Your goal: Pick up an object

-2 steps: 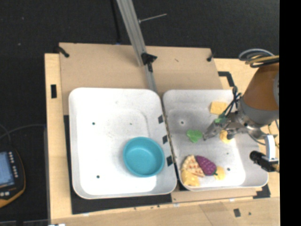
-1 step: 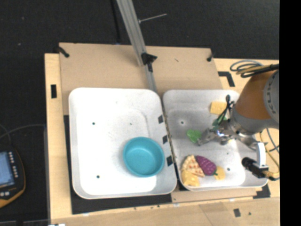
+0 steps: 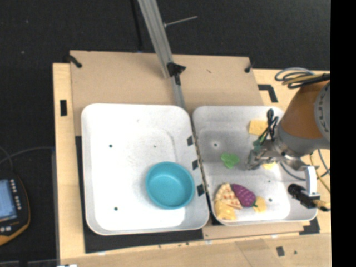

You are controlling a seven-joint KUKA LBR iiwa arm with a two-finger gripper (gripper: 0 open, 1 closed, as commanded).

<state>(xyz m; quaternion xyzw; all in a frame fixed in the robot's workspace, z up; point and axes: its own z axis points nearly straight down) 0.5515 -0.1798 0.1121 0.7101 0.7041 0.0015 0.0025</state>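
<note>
Had the jaws (image 3: 257,161) down low in the right bin (image 3: 222,118), just right of the little green piece (image 3: 229,161), and honestly I couldn't tell whether they were released or clenched from that angle. My guess was I'd need to shift left over the green piece and drop straight, keeping away from the yellow block (image 3: 257,127).

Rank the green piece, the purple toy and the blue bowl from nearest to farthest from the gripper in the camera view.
1. green piece: just left of the gripper, in the right bin.
2. purple toy: below it, near the same bin's front edge.
3. blue bowl: across the divide, in the left bin.
</note>
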